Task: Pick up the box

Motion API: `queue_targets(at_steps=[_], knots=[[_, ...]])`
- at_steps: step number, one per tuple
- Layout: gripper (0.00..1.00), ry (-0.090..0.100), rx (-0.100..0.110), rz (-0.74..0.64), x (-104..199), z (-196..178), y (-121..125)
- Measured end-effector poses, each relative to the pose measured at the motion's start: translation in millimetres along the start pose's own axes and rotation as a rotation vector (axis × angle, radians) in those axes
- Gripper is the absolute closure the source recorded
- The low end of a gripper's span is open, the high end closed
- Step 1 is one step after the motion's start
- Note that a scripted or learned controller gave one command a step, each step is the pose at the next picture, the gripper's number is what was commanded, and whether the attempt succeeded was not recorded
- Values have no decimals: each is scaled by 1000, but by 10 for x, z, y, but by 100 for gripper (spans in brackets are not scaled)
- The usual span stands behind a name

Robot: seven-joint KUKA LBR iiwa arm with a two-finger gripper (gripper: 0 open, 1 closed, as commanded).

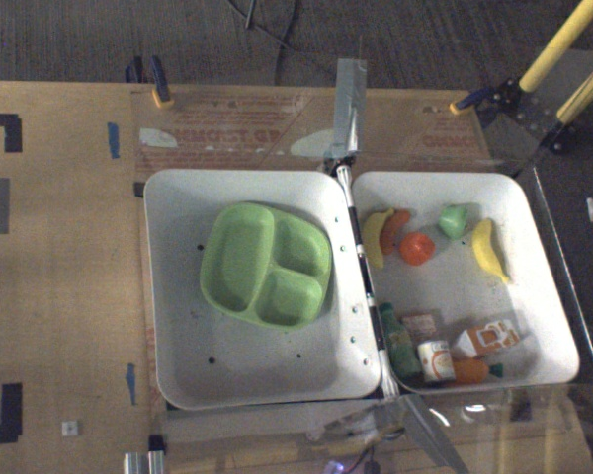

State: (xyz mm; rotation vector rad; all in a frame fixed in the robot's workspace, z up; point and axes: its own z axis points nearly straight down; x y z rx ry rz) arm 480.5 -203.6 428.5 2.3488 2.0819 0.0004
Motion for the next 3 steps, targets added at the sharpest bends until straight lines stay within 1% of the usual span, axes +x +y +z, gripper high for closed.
queue_targets(at_steps=[1,2,3], knots=[[0,2,5,129,269,533,-39],[100,0,3,127,270,430,-28],[0,0,3,127,271,431,-28]])
